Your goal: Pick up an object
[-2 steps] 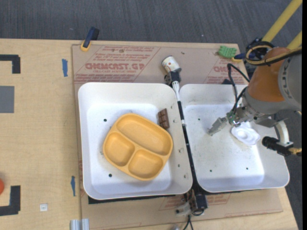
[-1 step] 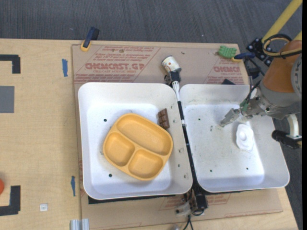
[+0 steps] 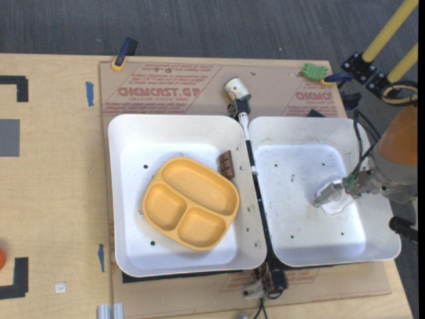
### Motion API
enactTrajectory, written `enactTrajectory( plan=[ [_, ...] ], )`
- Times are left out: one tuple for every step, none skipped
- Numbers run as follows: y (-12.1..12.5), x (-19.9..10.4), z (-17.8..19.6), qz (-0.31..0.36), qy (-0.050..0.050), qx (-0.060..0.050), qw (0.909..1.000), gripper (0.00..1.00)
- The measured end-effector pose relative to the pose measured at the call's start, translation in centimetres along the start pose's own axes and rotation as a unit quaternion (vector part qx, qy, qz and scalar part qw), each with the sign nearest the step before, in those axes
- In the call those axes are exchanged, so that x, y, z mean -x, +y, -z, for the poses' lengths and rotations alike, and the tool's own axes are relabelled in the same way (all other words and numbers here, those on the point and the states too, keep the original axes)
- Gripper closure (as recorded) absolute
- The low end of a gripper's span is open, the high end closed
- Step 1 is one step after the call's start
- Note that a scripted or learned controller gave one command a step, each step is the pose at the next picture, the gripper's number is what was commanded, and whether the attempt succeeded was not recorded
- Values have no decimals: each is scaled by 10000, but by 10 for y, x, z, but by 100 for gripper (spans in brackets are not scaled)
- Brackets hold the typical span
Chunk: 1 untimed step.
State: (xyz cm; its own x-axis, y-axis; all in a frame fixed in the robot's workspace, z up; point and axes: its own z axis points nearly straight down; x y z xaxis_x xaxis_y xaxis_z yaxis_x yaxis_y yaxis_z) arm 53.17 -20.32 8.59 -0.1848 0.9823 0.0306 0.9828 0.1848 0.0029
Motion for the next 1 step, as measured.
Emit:
enactTrajectory(
  plan=[
    [12,-25,-1,1084,-148,-23,9940,0]
  ],
)
